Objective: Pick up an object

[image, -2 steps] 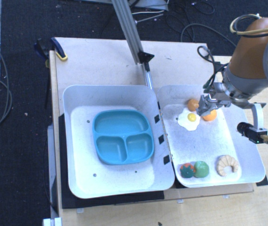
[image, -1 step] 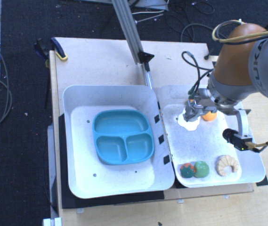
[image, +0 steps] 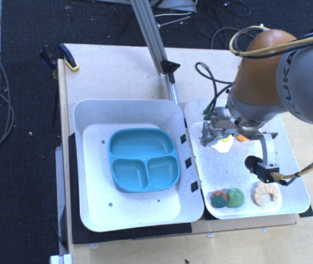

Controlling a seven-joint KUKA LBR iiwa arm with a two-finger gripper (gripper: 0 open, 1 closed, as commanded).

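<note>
My gripper (image: 210,132) hangs low over the upper left part of the right bin (image: 228,172), under the grey and orange arm. Just to its right lies a white and yellow fried-egg toy (image: 224,144), partly covered by the gripper body. A small orange piece (image: 243,138) pokes out beside the egg. Along the bin's front edge sit a green ball (image: 235,197), a dark green and red piece (image: 218,199) touching it, and a pale beige croissant-like toy (image: 266,193). I see nothing held in the gripper.
The left bin (image: 90,147) holds a blue divided plate (image: 144,159). A slanted metal pole (image: 152,32) stands behind the bins. A black cable fitting (image: 261,169) hangs over the right bin, with cables looping behind the arm.
</note>
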